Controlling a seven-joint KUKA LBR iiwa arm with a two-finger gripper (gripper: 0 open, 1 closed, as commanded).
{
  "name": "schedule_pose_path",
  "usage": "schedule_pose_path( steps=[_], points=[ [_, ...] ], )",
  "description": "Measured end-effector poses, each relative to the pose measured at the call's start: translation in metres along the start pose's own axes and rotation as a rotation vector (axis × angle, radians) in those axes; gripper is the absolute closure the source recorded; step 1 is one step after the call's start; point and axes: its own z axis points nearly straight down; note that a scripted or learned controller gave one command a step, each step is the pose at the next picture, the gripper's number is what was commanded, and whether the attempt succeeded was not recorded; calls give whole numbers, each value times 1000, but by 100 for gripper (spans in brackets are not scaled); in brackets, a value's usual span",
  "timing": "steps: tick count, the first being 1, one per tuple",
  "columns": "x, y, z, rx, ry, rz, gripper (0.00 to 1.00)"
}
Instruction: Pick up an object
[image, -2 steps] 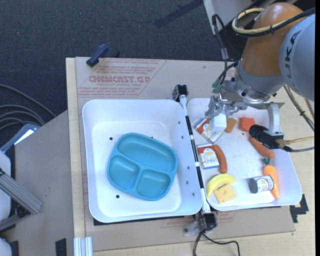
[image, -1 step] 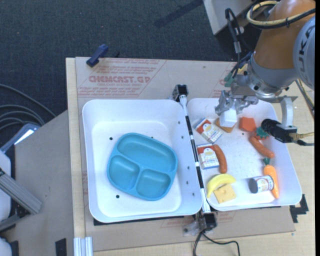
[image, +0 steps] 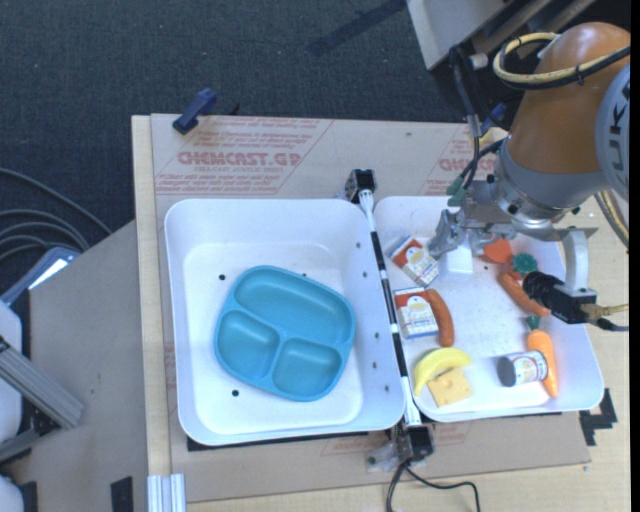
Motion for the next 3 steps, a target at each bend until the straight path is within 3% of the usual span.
schedule_pose_path(
  steps=[1,2,3],
  points=[
    [-44,69,1,-3,-2,0,100],
    [25,62,9,1,0,-2,100],
    [-20,47,3,0,-1,0,100]
  ],
)
